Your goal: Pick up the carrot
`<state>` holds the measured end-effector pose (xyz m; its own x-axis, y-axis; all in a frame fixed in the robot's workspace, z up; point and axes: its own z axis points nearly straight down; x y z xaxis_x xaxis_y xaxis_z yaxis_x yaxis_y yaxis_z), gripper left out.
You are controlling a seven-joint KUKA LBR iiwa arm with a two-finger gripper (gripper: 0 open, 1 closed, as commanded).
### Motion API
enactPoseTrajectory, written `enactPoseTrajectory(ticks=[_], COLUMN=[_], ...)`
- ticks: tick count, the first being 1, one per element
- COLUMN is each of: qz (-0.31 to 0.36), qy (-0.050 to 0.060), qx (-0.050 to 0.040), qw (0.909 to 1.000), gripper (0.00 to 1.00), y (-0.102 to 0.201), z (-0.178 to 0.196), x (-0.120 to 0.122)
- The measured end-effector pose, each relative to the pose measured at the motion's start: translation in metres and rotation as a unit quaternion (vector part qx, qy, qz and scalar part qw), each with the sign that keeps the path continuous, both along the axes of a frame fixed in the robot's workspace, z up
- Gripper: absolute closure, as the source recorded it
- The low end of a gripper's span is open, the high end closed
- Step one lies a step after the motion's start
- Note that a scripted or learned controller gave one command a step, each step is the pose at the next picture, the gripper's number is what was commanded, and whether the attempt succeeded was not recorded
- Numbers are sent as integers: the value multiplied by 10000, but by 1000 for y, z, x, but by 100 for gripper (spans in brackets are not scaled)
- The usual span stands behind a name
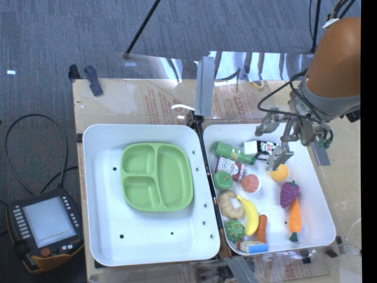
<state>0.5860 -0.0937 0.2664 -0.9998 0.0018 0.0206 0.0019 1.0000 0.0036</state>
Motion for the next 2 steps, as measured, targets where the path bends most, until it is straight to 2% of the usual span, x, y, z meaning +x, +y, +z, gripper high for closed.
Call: enactPoseTrajectory(ticks=[1, 2], qz=[3, 188], qy=[-108, -64], qx=[-15, -5], qw=[9999, 9998], gripper=[0, 0], y=[0, -85], z=[12, -71], x=[3, -38])
